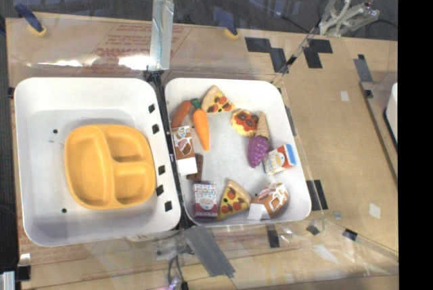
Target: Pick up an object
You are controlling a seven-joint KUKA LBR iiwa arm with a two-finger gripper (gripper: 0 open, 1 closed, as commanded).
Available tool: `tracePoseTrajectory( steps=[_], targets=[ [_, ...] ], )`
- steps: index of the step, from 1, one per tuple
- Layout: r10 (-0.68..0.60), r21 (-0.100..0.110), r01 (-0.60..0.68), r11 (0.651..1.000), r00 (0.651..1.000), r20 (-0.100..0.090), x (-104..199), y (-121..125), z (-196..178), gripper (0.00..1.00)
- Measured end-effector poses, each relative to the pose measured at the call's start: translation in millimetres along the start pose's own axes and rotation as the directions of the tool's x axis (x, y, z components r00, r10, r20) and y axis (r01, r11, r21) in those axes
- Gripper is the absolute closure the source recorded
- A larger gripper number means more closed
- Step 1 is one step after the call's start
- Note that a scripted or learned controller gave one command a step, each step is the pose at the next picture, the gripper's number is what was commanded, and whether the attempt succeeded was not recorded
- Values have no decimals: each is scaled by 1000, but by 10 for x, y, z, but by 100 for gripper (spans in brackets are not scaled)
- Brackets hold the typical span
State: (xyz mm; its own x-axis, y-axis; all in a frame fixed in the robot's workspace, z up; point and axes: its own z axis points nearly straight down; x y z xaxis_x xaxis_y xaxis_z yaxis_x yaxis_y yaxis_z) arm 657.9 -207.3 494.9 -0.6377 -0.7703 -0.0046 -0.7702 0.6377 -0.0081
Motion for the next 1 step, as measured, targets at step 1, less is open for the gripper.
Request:
tracePoseTrajectory(
  steps=[1],
  targets=[
    [-287, -7, 287, 958, 958, -1, 10, 17, 78, 100]
  ],
)
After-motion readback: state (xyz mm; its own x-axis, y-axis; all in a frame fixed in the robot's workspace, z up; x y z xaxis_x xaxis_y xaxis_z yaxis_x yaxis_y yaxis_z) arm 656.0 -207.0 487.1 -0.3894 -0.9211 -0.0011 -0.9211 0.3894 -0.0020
